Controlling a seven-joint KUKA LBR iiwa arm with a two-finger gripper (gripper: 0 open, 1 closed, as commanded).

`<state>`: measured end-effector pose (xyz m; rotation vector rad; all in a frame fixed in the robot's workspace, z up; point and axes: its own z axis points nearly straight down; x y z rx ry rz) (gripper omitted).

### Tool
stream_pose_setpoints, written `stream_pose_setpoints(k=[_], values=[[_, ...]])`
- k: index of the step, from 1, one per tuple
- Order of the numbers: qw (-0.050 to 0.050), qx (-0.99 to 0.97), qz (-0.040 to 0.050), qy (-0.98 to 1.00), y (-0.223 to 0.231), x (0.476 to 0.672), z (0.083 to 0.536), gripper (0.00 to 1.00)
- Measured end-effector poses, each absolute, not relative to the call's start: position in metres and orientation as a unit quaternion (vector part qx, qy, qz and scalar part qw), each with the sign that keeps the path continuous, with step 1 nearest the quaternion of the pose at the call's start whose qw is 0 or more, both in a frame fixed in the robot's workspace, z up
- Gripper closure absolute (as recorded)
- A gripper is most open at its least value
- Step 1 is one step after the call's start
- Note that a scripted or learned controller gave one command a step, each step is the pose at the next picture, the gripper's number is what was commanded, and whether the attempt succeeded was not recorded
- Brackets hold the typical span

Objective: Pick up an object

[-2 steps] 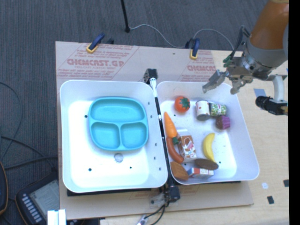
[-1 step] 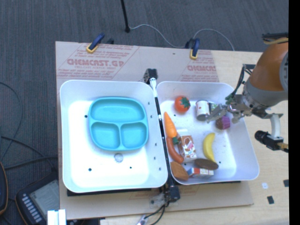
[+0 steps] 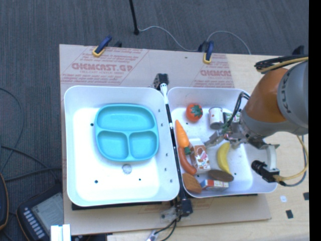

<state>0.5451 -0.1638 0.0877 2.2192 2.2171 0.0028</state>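
Note:
The right bin [image 3: 241, 92] holds several toy foods: a red tomato [image 3: 194, 112], a small can [image 3: 215, 117], an orange carrot [image 3: 181, 133], a red sausage [image 3: 187, 162], a small carton [image 3: 201, 157], a yellow banana [image 3: 223, 157], a dark brown piece [image 3: 219, 174] and a tan bun [image 3: 192, 184]. My gripper [image 3: 224, 140] hangs low in this bin, just above the banana's top end and right of the carton. Its fingers [image 3: 213, 138] are spread open with nothing between them.
The left bin [image 3: 75, 134] holds a blue divided plate [image 3: 127, 133]. A ridge where the two bin walls meet [image 3: 169, 134] runs between the bins. The arm's orange band [image 3: 266, 104] and cables [image 3: 281, 177] hang over the right bin's right side.

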Motion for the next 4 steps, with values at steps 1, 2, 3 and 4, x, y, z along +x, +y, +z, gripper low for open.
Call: stream_pose_setpoints(k=[1,2,3,4], values=[[0.004,0.707,0.0016,0.707,-0.165,0.546,0.099,1.00],[0.001,0.707,0.0004,0.708,-0.099,0.526,0.232,1.00],[-0.001,0.706,-0.0007,0.708,-0.012,0.483,0.228,1.00],[-0.001,0.707,-0.0008,0.707,-0.013,0.484,0.237,1.00]])
